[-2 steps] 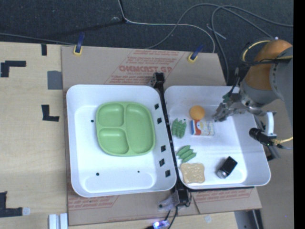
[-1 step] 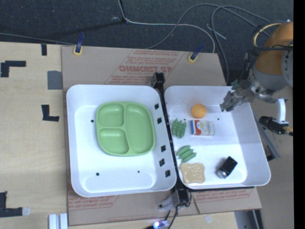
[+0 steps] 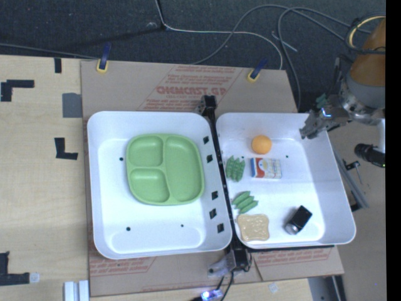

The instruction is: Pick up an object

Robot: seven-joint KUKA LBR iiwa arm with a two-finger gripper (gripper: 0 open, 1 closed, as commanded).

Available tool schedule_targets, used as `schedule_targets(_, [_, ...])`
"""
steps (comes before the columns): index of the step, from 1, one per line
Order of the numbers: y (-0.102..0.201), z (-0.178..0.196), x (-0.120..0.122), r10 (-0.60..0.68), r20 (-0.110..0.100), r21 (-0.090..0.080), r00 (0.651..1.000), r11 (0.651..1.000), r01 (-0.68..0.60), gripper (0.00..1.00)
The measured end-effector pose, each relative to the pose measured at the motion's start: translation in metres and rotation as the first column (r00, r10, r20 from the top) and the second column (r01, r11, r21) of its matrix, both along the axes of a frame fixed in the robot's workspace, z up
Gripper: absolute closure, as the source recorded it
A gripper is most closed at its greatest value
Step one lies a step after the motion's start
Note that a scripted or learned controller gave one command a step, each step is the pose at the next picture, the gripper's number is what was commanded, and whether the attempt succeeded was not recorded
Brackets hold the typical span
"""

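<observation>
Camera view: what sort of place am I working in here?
Most likely a robot lab's grasping test bench: two white bins clamped to a cardboard sheet, toy food such as an orange ball, and loose cables behind.

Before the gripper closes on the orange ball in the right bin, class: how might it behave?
The orange ball looks round and smooth, so it would probably roll if nudged. It sits apart from the small carton, so little would stop it. It may slip from a two-finger pinch.
</observation>
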State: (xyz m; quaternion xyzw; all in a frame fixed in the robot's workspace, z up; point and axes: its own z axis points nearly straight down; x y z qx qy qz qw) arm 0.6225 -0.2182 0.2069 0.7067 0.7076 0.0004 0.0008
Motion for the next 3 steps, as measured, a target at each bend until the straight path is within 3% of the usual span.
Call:
schedule_targets(1, [-0.001, 0.062, 0.006, 0.001, 0.003, -0.001, 1.000, 1.000, -0.001, 1.00])
schedule_targets(3, [0.107, 0.034, 0.014, 0.002, -0.003, 0.000, 1.000, 1.000, -0.002, 1.00])
